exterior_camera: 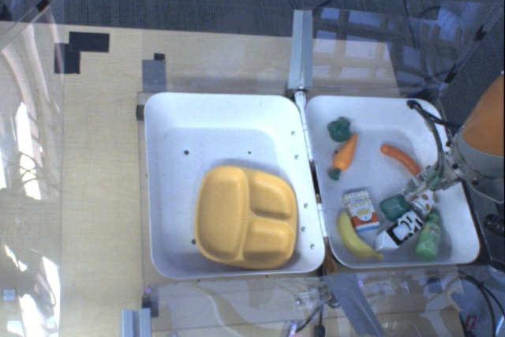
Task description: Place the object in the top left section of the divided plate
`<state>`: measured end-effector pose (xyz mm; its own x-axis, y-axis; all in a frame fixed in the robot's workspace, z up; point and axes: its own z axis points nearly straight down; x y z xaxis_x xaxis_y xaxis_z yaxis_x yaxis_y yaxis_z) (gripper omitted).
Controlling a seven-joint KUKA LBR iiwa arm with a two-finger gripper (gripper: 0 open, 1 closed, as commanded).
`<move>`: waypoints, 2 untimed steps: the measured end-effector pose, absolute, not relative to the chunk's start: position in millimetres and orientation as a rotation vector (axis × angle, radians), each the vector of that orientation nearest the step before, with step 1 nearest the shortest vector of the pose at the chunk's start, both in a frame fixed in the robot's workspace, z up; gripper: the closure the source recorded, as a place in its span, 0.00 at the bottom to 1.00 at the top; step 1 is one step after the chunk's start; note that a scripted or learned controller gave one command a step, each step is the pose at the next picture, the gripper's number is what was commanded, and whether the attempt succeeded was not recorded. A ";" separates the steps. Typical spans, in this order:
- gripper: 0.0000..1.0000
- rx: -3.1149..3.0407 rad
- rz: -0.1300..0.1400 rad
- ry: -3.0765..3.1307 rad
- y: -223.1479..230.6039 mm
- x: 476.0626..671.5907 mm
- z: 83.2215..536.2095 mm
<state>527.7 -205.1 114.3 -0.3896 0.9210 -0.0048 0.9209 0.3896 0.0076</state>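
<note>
A yellow divided plate (pixel 207 245) lies in the left bin (pixel 170 170), toward its front. It has one large section on the left and two smaller ones on the right, all bare. My gripper (pixel 421 192) is low in the right bin (pixel 371 110), at its right side. It hangs just above a teal object (pixel 393 207) and a black-and-white carton (pixel 405 229). The grey arm with its orange band (pixel 483 130) comes in over the bin's right wall.
The right bin also holds a green vegetable (pixel 340 129), a carrot (pixel 345 154), an orange-red pepper (pixel 400 159), a small juice box (pixel 360 208), a banana (pixel 353 235) and a green bottle (pixel 428 237). Cables trail behind the bins.
</note>
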 end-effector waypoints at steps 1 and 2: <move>1.00 1.665 0.007 2.650 -204.4 601.5 88.7; 1.00 1.808 0.007 2.560 -129.5 598.7 176.5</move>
<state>598.7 -129.5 176.5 -0.3343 0.9424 -0.0039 0.9424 0.3344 0.0080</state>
